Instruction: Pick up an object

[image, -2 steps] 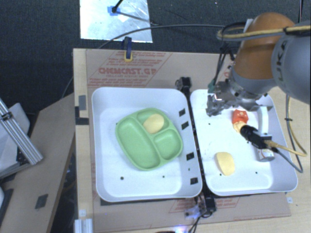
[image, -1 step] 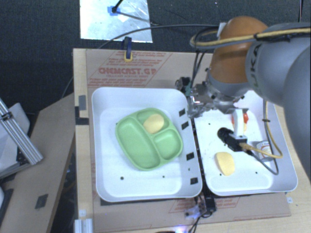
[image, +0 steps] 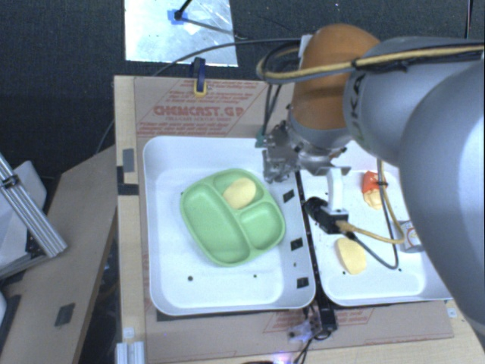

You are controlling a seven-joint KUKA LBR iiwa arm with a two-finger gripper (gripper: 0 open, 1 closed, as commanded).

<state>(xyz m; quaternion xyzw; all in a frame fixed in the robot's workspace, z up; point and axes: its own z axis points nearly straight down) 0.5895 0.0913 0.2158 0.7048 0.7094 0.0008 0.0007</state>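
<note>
You see the grey arm's gripper (image: 282, 165) above the centre of the frame, at the left white bin's (image: 163, 203) right rim; its state cannot be told. A pale yellow rounded object (image: 241, 193) sits in the green divided plastic plate's (image: 220, 230) upper compartment; another yellow piece (image: 351, 255) lies in the right bin (image: 394, 283).

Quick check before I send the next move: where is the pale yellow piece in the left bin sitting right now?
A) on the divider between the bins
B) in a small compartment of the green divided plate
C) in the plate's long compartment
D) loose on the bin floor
B: the pale yellow piece lies in the upper small compartment of the green divided plate, inside the left bin.
</note>
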